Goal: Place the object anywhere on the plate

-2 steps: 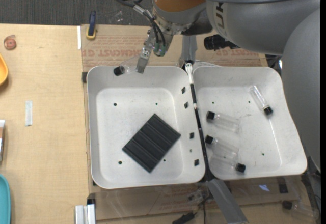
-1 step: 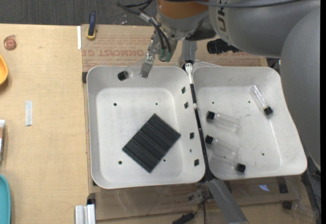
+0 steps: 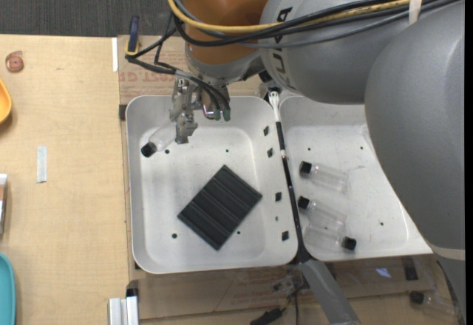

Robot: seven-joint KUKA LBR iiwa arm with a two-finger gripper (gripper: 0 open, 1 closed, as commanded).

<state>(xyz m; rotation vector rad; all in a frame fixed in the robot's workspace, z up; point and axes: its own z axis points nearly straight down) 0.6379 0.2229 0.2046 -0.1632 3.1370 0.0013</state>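
Left bin (image 3: 140, 242): a small clear vial (image 3: 155, 142) lies at its 10 o'clock corner, the dark ribbed plate (image 3: 220, 207) sits mid-bin. The gripper (image 3: 185, 128) hangs just beside the vial, can't tell its state. Looks like pickup stage; next it needs a solid grab, then carry toward 5 o'clock.

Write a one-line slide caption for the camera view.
KUKA arm's gripper hovers over the left bin near a clear vial, beside the black ridged plate; three vials lie in the right bin.

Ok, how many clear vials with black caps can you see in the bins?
4. One lies in the left bin near the gripper: vial. Three lie in the right bin. The arm may hide more.
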